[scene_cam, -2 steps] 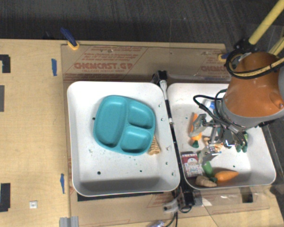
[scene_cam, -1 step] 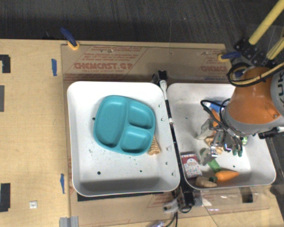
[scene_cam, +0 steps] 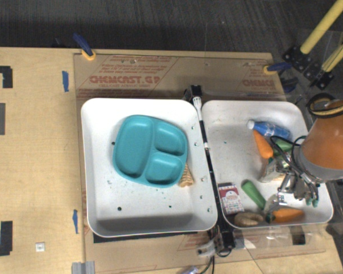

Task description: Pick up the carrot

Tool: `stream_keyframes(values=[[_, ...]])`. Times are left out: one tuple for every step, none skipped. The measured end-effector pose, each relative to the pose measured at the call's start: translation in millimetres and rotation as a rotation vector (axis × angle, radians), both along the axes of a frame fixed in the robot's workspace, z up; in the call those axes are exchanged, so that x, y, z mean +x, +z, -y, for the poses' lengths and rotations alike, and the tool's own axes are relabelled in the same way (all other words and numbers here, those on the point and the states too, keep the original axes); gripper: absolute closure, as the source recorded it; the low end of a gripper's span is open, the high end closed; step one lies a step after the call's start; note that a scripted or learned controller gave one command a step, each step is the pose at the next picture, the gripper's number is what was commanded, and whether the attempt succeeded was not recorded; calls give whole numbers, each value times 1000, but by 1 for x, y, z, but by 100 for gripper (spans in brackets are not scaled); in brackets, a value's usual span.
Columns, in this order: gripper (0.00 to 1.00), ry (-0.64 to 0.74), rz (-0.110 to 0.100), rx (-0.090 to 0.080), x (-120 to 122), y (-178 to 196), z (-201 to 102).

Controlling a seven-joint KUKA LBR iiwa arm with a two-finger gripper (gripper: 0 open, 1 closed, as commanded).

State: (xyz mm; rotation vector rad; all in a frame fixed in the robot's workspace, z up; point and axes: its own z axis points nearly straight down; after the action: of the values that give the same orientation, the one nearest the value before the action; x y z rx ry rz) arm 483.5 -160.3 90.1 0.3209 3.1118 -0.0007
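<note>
One camera view gives the key relation: the tapered orange carrot (scene_cam: 287,214) lies along the right white bin's (scene_cam: 228,119) near wall, long axis running left to right, just below the grey metal gripper (scene_cam: 291,192). Its grip state I cannot tell; nothing visibly sits in it.
</note>
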Motion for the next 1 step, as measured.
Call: stream_keyframes(values=[[0, -146, 0, 2, 84, -1, 38]])
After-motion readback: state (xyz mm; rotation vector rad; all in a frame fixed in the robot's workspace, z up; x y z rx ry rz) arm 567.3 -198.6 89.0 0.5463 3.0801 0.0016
